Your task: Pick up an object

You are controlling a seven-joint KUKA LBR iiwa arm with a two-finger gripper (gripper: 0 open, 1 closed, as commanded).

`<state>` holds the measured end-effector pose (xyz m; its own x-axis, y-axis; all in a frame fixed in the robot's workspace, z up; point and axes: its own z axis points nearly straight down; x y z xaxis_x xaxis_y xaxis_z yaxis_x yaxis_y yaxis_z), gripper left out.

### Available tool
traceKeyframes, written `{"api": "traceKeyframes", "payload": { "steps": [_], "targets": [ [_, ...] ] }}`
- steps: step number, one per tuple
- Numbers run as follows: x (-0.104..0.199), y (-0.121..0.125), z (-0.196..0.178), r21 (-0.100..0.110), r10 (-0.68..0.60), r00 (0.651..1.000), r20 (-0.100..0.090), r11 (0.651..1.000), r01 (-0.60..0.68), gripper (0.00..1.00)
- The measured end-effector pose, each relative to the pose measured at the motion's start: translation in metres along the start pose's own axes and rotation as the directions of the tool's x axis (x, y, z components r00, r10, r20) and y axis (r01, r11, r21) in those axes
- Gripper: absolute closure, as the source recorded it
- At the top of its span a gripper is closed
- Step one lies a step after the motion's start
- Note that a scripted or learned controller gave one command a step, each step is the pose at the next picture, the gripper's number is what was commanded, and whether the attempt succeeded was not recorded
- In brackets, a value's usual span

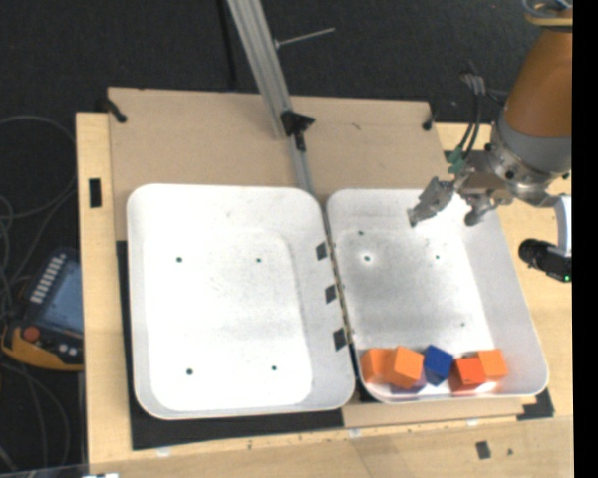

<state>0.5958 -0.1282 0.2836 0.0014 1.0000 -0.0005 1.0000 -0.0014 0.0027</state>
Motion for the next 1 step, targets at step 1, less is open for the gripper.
{"api": "traceKeyframes", "payload": {
  "steps": [1],
  "targets": [
    [0.0459, -0.0404, 0.0515, 0.008, -0.006, 1.000, -0.002, 1.000, 0.006, 0.00]
  ]
}}
